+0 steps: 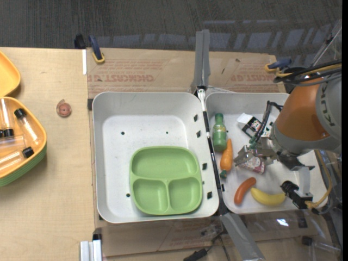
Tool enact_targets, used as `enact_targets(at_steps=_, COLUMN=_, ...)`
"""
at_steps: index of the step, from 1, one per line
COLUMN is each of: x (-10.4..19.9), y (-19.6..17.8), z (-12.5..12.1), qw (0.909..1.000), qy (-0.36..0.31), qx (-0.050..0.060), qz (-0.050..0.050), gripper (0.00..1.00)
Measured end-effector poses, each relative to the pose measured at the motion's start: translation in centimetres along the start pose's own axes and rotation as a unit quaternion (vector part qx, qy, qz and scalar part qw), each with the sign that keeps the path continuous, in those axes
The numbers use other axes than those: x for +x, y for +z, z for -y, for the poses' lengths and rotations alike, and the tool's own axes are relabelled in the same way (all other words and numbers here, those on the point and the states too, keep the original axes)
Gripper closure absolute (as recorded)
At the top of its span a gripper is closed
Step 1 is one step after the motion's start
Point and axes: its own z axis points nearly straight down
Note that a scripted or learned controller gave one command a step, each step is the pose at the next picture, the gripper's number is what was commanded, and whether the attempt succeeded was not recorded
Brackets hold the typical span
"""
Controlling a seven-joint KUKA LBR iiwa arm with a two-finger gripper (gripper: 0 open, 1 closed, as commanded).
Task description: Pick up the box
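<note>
Banana and sausage sit just below the end effector. Left of it: green tray in the far bin, then bottle and carrot close by. Box lies just above it, flat in the right bin. Can't tell whether it's released or clenched. Risk: it's hovering over a crumpled packet, so a straight drop likely grabs that, or nudges the carrot, instead of the box.

Bright, even light from overhead; the white bins glare faintly along their rims and floors, though nothing washes out; shadows are soft and short, tucked under the green tray and the arm; focus is fair at centre, softer and slightly grainy toward the dark carpet at top.
</note>
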Motion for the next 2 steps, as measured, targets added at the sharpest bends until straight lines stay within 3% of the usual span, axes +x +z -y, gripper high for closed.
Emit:
enact_targets(at_steps=1, x=0.06, y=-1.04, z=-0.18, qw=1.0000, qy=0.001, qx=-0.002, qz=-0.001, gripper=1.00)
enact_targets(at_steps=2, x=-0.71, y=-0.24, z=-1.10, qw=0.9997, qy=0.024, qx=-0.001, qz=-0.002, gripper=1.00)
